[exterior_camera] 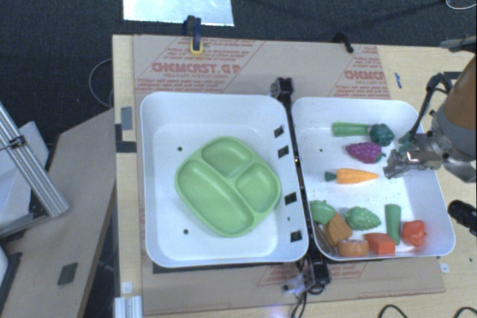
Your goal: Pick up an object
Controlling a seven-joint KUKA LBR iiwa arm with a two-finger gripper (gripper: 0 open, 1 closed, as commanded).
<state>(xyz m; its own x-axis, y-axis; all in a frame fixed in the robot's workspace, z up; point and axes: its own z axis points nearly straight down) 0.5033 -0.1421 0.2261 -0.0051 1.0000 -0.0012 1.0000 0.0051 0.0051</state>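
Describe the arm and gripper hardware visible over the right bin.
The arm has an orange band above grey wrist housing. Thin dark cables loop beside it. The gripper is small, grey metal with slim fingers.

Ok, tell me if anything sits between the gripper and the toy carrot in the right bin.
Nothing visible does. The gripper hangs over the right bin, just right of the toy carrot, with bare white floor between them. The purple grapes lie just above that path, close to the gripper.
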